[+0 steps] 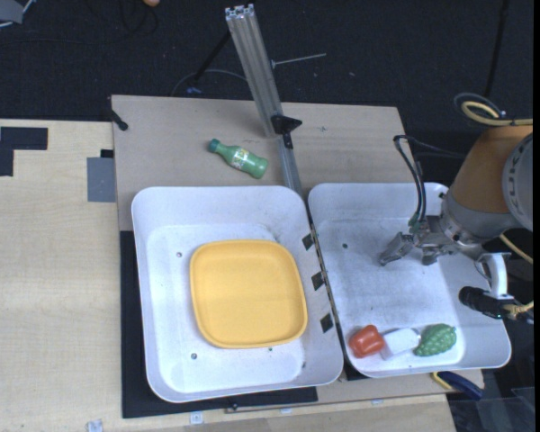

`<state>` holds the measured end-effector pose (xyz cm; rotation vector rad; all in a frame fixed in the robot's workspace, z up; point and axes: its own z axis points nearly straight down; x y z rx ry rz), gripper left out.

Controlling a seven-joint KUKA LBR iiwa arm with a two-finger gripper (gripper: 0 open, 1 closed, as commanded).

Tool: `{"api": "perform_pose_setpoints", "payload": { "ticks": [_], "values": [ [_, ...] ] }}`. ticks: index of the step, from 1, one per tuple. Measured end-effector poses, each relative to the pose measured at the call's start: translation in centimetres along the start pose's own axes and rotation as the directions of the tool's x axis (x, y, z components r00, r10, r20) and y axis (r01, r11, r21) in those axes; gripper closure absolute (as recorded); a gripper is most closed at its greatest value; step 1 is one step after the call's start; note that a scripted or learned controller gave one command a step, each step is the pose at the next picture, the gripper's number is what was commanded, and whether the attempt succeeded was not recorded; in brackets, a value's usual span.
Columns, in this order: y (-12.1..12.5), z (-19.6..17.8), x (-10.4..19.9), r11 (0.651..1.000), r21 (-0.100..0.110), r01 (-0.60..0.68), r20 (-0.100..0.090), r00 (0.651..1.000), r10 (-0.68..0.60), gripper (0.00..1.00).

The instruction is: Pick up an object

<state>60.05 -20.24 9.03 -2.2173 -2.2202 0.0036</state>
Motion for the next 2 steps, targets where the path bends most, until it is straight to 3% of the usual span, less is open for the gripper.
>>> {"api": "perform_pose_setpoints", "payload": {
  "ticks": [1, 2],
  "values": [
    [0.1, -1.3, -0.1, 1.000, -0.004, -0.001, 0.001, 1.000, 0.001, 1.00],
    [1.0, -6.7, 0.3, 1.000, -0.008, -0.001, 0.002, 1.000, 0.001, 1.00]
  ]
}}
